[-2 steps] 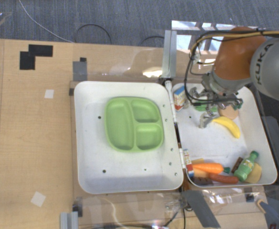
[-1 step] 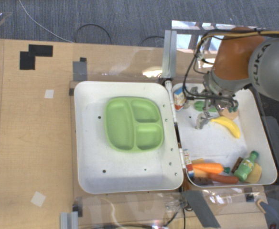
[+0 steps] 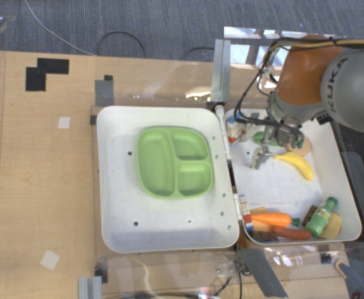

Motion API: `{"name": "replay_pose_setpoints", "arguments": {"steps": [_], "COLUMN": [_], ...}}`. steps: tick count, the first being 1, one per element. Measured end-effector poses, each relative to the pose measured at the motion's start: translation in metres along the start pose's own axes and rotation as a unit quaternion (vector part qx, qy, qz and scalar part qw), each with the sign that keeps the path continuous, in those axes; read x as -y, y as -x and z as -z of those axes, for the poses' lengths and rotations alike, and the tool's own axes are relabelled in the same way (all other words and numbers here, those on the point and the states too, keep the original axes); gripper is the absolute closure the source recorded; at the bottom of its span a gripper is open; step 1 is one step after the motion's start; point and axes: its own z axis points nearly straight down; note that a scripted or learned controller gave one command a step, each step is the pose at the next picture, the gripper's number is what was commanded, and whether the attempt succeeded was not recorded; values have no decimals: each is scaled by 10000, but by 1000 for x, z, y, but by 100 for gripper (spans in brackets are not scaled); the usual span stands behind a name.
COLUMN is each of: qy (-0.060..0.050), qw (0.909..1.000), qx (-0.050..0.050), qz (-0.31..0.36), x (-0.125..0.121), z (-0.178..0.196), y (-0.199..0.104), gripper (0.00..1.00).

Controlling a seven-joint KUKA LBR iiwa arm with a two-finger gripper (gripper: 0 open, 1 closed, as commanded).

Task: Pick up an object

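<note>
With your end effector (image 3: 261, 159) hanging over the right bin (image 3: 350, 192), its opening impossible to tell, you did best to centre it on the banana (image 3: 296, 164) just to its right before descending.

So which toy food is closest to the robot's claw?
The yellow banana. It lies just beside the gripper near the top of the right bin, while the orange carrot and green bottle sit down at the bottom edge.
</note>
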Motion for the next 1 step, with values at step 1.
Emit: {"name": "replay_pose_setpoints", "arguments": {"steps": [1], "qy": [22], "qw": [9978], "qx": [-23], "qz": [-655], "x": [-1], "z": [0], "y": [0], "gripper": [0]}}
